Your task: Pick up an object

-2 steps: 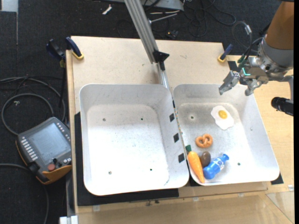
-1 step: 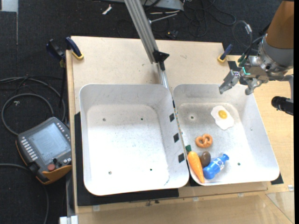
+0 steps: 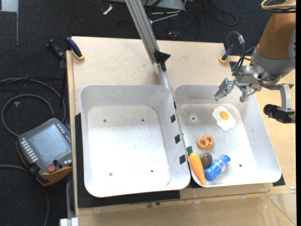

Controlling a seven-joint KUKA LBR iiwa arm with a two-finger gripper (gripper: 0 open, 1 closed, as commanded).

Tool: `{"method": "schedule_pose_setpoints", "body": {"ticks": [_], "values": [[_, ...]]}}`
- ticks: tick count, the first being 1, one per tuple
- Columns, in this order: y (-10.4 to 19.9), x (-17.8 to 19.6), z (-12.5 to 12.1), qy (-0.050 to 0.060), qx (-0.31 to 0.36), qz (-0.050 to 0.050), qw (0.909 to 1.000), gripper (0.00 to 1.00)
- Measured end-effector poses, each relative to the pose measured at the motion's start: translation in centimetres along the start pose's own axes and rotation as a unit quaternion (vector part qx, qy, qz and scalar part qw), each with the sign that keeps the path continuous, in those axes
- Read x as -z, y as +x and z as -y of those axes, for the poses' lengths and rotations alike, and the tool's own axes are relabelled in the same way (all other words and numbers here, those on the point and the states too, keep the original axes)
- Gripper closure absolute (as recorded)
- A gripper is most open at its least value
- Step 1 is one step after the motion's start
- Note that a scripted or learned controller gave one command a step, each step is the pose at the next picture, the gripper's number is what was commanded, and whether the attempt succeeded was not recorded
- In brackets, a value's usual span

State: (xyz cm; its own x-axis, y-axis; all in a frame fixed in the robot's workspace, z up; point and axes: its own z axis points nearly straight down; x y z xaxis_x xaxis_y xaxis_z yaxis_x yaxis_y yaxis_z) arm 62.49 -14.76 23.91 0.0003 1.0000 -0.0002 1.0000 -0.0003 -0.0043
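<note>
In the right bin (image 3: 263, 140) lie a fried egg toy (image 3: 224, 118), a pretzel (image 3: 205, 141), a brown egg-shaped piece (image 3: 207, 160), an orange carrot (image 3: 196, 167) and a blue bottle (image 3: 217, 167). My gripper (image 3: 234, 92) hovers over the bin's far edge, just above and behind the fried egg. Its two fingers are spread apart with nothing between them.
The left bin (image 3: 94, 102) lies beside the right one. A slanted metal pole (image 3: 143, 25) runs from the top of the view down to the divide between the bins. Clamps sit at the bench's far corners. A teach pendant (image 3: 44, 149) lies on the floor at the left.
</note>
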Motion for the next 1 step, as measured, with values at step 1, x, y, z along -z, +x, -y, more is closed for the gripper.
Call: {"method": "schedule_pose_setpoints", "body": {"ticks": [1], "values": [[0.71, -5.04, 0.78, 0.001, 0.000, -0.001, 1.0000, 0.00]]}}
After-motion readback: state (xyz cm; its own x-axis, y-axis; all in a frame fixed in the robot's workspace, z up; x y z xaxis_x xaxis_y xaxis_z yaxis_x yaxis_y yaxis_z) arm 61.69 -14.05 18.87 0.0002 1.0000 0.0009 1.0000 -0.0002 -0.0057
